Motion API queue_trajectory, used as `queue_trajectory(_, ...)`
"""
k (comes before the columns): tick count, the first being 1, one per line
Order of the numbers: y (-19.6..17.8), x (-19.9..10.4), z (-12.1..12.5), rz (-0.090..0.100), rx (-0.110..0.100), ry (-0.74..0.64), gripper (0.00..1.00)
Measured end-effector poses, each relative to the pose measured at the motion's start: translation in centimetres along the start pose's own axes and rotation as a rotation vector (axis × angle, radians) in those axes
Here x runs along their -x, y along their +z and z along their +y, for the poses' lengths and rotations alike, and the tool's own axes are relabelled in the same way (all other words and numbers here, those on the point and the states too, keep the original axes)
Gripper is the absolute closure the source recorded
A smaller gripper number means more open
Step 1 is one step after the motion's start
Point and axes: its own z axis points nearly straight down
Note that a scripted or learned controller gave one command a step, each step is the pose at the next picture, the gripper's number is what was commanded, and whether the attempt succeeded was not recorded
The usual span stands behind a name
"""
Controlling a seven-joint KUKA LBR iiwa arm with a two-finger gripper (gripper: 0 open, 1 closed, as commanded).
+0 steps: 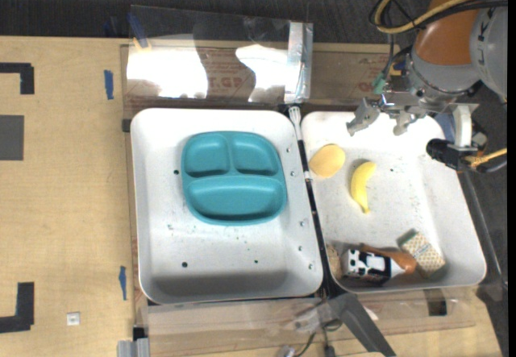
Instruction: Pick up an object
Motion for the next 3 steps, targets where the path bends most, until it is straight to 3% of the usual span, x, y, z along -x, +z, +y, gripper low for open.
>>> queue_trajectory(1,11.5,1.1,-2.8,-0.001,0.004,0.009,0.0)
queue_trajectory(2,10.6,1.1,-2.7,-0.001,0.006,0.01,1.0)
queue_trajectory(3,1.8,-8.2,-1.7,0.002,0.008,0.044,1.0)
